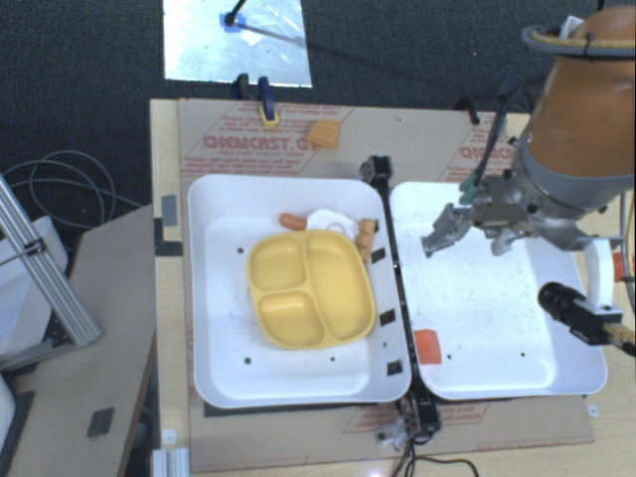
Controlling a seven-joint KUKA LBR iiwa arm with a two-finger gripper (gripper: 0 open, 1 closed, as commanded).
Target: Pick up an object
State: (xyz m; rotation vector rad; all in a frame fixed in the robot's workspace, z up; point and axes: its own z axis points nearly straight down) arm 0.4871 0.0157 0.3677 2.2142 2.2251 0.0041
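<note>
Leftward, in the left white bin (214,296), lies a yellow three-compartment plastic tray (309,289), with a small orange sausage-shaped piece (292,222) above it. Lower centre, a small orange-red block (426,346) lies flat. Upper right, the hand (467,237) hangs open and holds nothing.

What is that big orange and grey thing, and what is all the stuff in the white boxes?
It is a robot arm, seen by a camera looking down from above. At its end is a gripper with two fingers for grabbing; nothing is between them. It hangs over the right bin, where a small orange block lies near the left edge. The left bin holds a yellow divided tray, with a little orange sausage shape, a white piece and a tan piece behind it.
</note>
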